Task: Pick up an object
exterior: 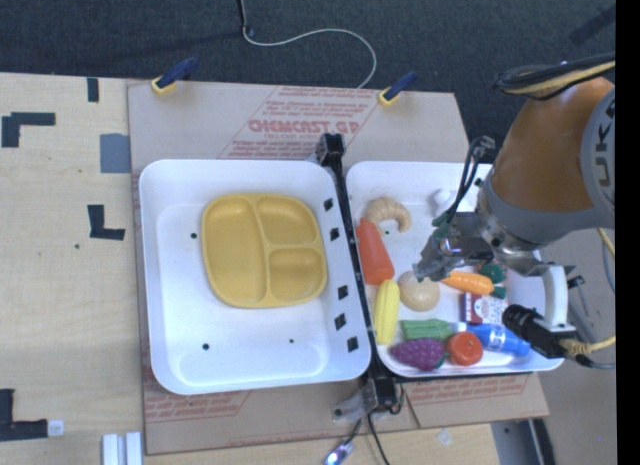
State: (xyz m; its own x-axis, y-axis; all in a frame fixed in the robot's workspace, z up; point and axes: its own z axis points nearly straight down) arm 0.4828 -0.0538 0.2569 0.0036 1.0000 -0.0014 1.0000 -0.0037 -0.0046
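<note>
The right bin (400, 175) holds toy food: purple grapes (418, 354), a tomato (465, 348), a blue bottle (500, 340), corn (385, 311), an orange carrot (374, 251) and a croissant (389, 212). The left bin (170, 353) holds a yellow divided plate (265, 250). Both bins sit on cardboard (290, 118) on the wooden worktop (60, 253); dark carpet (120, 3) lies beyond. The tool (440, 256) hangs low in the right bin, just above a beige round piece (419, 294); whether it is open I cannot tell.
</note>
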